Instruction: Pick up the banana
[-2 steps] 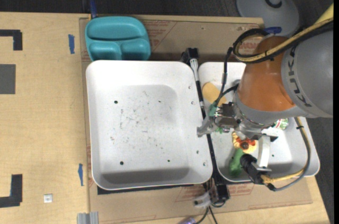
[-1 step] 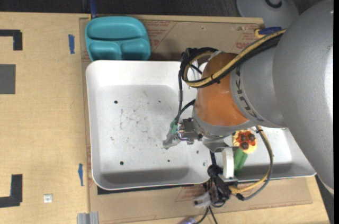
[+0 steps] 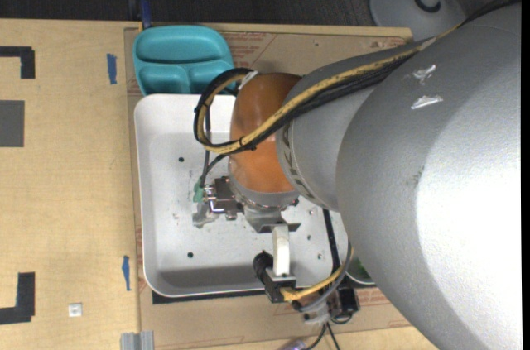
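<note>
The hand (image 3: pixel 217 206) hangs low over the white bin (image 3: pixel 159 166). I cannot tell if it is open or holding anything, or where the banana lies. A banana is probably light and squashy, so grab its middle gently.

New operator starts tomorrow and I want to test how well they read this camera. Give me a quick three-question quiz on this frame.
1. True or false: the arm reaches over the white bin.
2. What colour is the tray at the bin's far edge? A) red B) teal C) black
3. Fill in: the band above the wrist is ____.

Key: 1 true; 2 B; 3 orange.
</note>
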Motion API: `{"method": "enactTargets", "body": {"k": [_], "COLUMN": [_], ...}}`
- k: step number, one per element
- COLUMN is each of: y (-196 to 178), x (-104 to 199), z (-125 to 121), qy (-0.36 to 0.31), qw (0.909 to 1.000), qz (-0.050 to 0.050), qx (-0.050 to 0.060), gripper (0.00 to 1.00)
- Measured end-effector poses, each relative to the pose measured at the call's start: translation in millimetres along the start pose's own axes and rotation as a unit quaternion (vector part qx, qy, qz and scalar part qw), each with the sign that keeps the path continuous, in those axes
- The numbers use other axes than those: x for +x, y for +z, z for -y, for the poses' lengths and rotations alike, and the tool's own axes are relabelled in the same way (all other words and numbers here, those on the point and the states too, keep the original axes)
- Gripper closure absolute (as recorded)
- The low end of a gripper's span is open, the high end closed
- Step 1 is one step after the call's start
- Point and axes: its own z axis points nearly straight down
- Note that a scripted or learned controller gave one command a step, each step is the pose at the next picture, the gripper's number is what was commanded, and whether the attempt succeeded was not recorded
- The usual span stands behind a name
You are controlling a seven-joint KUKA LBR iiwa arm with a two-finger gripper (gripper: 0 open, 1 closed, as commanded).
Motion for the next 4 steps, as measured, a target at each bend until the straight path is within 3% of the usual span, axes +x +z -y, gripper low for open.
{"method": "enactTargets", "body": {"k": [1, 2, 3, 4], "y": [4.5, 41.0, -38.2, 62.5], "x": [20.2, 17.4, -8.0, 19.4], "z": [4.9, 5.5, 5.2, 4.2], "qy": [0.049, 0.253, 0.236, 0.207], "qw": [0.9988, 0.9675, 0.9718, 0.9784], "qz": [0.0, 0.001, 0.0, -0.001], "qx": [0.0, 0.002, 0.001, 0.0], "gripper": [0.0, 0.0, 0.0, 0.0]}}
